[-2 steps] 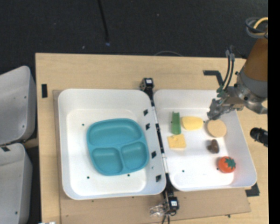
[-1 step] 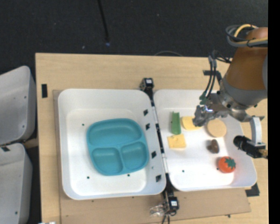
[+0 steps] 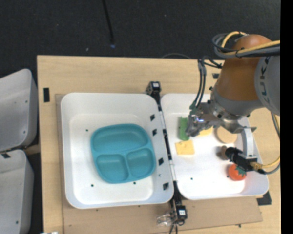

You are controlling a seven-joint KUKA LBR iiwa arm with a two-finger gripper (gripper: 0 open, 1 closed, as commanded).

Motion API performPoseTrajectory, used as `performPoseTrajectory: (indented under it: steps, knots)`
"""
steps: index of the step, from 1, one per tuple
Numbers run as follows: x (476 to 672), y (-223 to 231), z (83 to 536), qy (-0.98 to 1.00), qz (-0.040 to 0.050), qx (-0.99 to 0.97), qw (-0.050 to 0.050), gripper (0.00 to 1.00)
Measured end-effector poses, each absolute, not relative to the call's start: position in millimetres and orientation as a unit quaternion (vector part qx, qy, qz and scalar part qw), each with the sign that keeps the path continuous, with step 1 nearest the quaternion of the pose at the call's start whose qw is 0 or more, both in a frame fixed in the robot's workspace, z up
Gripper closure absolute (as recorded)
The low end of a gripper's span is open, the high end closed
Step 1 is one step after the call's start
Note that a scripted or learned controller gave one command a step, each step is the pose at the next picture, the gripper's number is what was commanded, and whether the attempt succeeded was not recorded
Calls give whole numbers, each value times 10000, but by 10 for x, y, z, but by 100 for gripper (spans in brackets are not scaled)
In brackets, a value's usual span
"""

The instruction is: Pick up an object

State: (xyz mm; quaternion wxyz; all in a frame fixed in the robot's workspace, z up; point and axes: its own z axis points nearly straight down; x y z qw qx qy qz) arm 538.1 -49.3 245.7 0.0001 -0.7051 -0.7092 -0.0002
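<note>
The hand (image 3: 198, 123) hangs over the right bin (image 3: 205, 184), just above the cheese wedge (image 3: 185, 147) and touching or very near a green piece (image 3: 183, 126). Whether it is spread or pinching, I cannot tell; the wrist hides it. The wedge looks light, stiff and smooth, best taken across its flat sides. A tomato (image 3: 237, 172) lies right of the wedge.

You are looking at a pale wood-grain worktop (image 3: 49, 77), smooth white plastic bins (image 3: 68, 179), and a matt teal plastic tray (image 3: 122, 152).
</note>
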Motion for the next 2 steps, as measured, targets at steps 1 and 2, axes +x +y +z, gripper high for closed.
performPoseTrajectory:
  steps: [1,2]
  knots:
    - [5305,55,2353,-7096,-4,-7046,3,100]
    - [5165,527,2327,-7096,0,-7046,10,100]
